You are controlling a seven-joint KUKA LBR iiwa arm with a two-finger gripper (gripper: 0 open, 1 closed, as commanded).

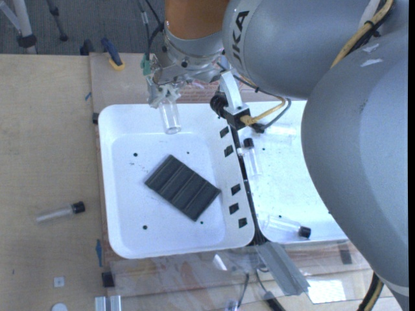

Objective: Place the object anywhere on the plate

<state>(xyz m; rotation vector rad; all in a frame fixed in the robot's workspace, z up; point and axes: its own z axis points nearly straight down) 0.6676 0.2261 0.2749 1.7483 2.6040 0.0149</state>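
- Pincer: above the left bin's far edge, closed on a clear tube hanging upright.
- Dark ribbed plate: flat at the left bin's centre, well apart from the tube.

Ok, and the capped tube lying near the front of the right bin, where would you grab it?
By the middle of its clear body, coming straight down from above. The tube lies flat on its side, so closing across its narrow width should work. The black cap gives a shorter hold, and the bin's front wall sits close, probably leaving little room to come in from the side.
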